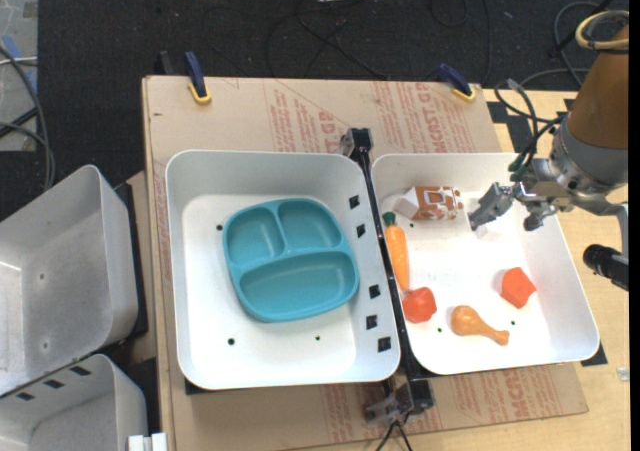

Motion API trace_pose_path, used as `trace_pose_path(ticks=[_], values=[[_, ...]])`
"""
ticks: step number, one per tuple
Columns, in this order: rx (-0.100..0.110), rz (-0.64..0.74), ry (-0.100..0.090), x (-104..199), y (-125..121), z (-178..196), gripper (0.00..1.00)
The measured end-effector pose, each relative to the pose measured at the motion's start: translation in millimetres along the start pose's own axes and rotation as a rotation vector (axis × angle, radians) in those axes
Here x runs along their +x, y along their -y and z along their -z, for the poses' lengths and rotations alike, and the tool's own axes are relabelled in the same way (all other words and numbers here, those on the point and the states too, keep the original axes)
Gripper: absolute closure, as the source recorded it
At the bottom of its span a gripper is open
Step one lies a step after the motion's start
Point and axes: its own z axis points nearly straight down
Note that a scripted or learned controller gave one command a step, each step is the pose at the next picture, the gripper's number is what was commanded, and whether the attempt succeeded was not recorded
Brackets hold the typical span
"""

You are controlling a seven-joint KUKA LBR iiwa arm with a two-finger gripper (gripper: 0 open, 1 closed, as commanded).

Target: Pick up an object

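End effector (510, 207) hangs over the upper right part of the right shallow white plastic bin (575, 339), two dark fingers spread apart, nothing between them. Released, no grasp.

Step, as I judge it: approach phase, picking a target, nothing lifted yet. No target is given by the task, so any item counts.

Nearest candidate: small brown-and-white carton-shaped toy (432, 204), lying on its side near the bin's upper left, just left of the end effector. Printed faces, boxy, looks rigid; probably easy to pinch across its narrow side.

Other items in the same bin: orange plastic carrot (398, 253) along the left wall, red rounded toy (419, 305) touching or just below the carrot's tip, tan toy drumstick (478, 325) near the front, red-orange block (517, 286) on the right.

Next move calls for shifting left over the carton, or forward toward the block, then lowering with fingers straddling it, then closing.

Left white bin (190, 239) holds a teal divided plastic plate (290, 259); both bins sit on the table (260, 109).
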Motion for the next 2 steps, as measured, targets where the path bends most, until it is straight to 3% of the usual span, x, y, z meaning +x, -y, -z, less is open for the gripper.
trace_pose_path(ticks=[1,2], values=[[-0.012,0.003,0.002,0.2,-2.3,6.3,0.0],[-0.007,-0.001,0.001,-5.8,-1.3,-55.6,0.0]])
